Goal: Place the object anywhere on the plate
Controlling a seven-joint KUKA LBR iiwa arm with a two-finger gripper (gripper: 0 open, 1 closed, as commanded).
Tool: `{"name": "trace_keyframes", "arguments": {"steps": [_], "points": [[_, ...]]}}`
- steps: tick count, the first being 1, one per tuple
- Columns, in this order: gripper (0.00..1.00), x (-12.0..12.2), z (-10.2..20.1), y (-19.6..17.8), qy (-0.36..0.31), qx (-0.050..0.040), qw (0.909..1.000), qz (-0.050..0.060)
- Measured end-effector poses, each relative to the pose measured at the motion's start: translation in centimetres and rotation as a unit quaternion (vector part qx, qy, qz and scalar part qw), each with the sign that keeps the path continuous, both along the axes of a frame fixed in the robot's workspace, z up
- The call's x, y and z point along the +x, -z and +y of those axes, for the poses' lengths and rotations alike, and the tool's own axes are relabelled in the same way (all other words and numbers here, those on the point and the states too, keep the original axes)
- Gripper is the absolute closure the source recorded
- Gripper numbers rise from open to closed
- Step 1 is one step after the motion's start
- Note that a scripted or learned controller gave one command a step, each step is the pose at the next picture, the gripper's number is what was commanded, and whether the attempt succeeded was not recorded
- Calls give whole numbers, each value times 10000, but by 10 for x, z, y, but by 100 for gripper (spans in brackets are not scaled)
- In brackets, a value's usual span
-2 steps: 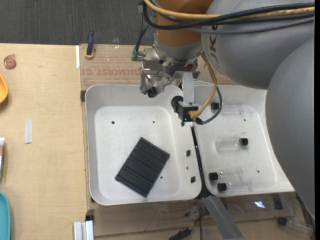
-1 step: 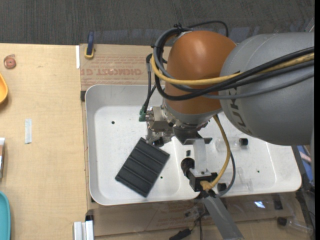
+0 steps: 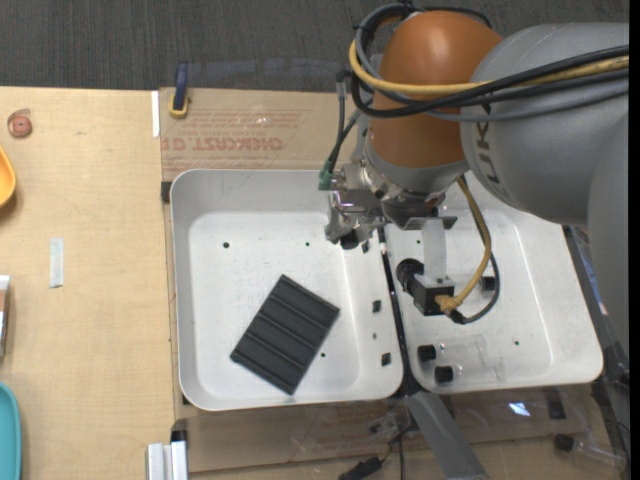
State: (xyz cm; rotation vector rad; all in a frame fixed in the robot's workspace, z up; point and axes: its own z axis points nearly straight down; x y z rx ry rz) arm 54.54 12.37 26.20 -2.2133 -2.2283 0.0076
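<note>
The grey arm with its orange band comes in from the right of the frame and hangs its gripper (image 3: 350,230) low over the upper right corner of the left shallow white plastic bin (image 3: 182,268). That puts it just beside the wall shared with the right white bin (image 3: 560,363). From where I stand the bulky wrist covers the tip, so I cannot tell whether it is open or closed, and I would not say it holds anything.

The flat black ribbed rectangular slab (image 3: 286,333) lies on the left bin's floor, lower middle of the frame. It is turned on a diagonal, its lowest corner near the front wall, and it is well apart from the gripper. I take this slab to be the piece the task turns on. It lies flat with its long edges free, so a grasp from above across its narrow width looks workable. The gripper would need to travel down and left first.
</note>
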Motion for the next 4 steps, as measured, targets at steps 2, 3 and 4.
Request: {"name": "trace_keyframes", "arguments": {"steps": [2, 3, 4], "points": [[100, 114, 12, -36, -6620, 20, 7495, -18], [100, 70, 36, -180, -7335, 17, 6796, -19], [100, 69, 62, -23, -8339, 25, 5519, -9]]}}
